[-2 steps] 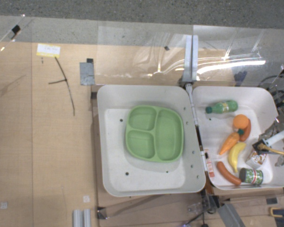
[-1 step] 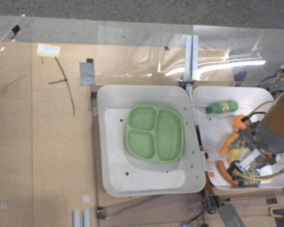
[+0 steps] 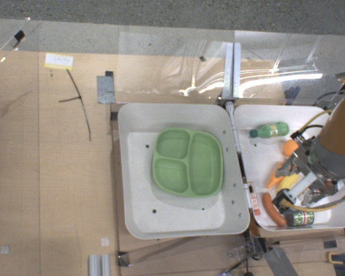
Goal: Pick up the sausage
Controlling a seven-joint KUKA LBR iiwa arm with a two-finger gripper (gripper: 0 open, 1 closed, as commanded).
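The sausage (image 3: 271, 208) is a reddish-brown curved piece lying near the front left corner of the right bin (image 3: 259, 117). My gripper (image 3: 299, 179) hangs low over that bin, just right of and slightly behind the sausage. The wrist and its fittings hide the gripper's tip. I see nothing held in it.
A green bottle (image 3: 270, 131) lies at the back of the right bin. Orange pieces (image 3: 291, 148) and a yellow piece (image 3: 287, 182) sit by the gripper, and a dark can (image 3: 303, 218) lies at the front. The left bin (image 3: 132, 171) holds a green divided plate (image 3: 188, 163).
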